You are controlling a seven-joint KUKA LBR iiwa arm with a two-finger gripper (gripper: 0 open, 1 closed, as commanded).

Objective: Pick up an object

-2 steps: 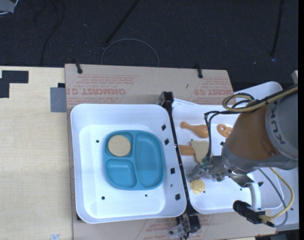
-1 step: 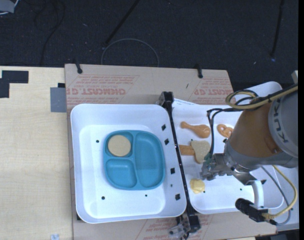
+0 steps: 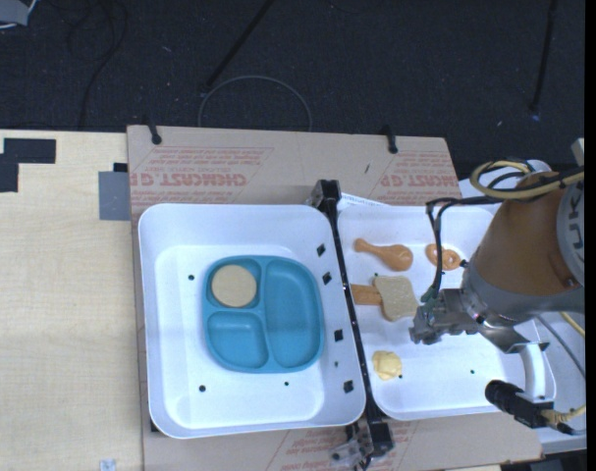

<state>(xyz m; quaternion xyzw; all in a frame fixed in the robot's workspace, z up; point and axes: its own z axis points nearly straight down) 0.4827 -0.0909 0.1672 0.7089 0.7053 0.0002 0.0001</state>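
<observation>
Tan brush (image 3: 394,296) just beside hand (image 3: 422,328)

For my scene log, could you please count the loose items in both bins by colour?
Blue: 1, the tray
Tan: 2, the disc in the tray's upper left compartment, and the slab in the right bin
Orange: 2, the spoon and a partly hidden piece beside the arm
Yellow: 1, the lump
Total: 6
</observation>
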